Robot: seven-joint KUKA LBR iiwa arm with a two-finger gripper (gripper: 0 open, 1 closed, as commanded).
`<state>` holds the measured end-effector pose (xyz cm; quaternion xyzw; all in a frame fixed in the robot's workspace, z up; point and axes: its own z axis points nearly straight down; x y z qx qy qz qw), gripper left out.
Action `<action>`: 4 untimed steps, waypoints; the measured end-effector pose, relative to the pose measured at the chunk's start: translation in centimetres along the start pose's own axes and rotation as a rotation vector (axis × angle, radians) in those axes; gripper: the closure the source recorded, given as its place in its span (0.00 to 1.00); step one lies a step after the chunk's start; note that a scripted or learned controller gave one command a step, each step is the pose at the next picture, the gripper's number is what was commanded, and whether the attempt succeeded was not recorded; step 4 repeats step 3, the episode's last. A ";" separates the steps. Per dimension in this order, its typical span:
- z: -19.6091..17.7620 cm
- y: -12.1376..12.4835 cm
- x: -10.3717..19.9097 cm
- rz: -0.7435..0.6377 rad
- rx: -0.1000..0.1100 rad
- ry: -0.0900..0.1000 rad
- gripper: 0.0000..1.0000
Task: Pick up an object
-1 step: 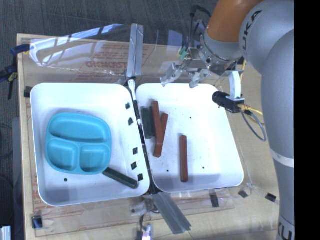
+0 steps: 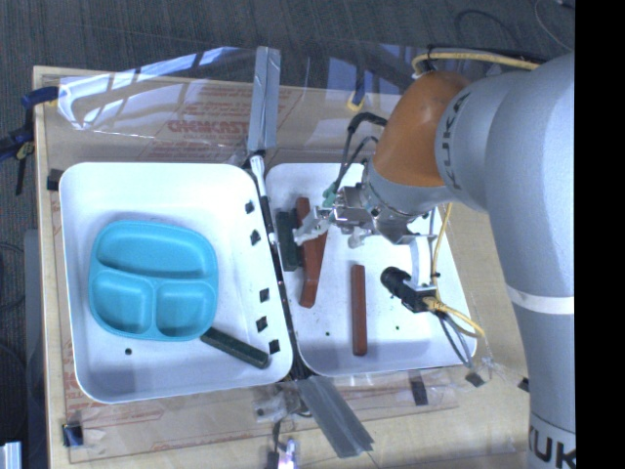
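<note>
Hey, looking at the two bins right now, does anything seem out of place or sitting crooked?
One thing: the dark green stick in the left bin lies at a slant, one end against the blue divided tray, the other near the bin's corner. In the right bin, two brown sticks lie loose but flat. Nothing looks spilled or broken.

The bench [image 2: 117, 96] is a pale wooden surface with red printed lettering, partly covered at its far side by a clear plastic sheet [image 2: 146, 81]. Two shallow white bins rest directly on it, side by side and touching along their inner edges. The left bin [image 2: 78, 193] sits toward the left edge of the bench, the right bin [image 2: 430, 345] just beside it. A grey bar [image 2: 262, 96] stands upright at the far side where the bins meet, and another grey bracket [image 2: 337, 418] lies at the near edge.
</note>
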<state>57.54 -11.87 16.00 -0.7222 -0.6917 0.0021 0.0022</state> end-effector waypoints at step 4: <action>-4.8 2.2 2.4 -0.180 -0.004 -0.001 1.00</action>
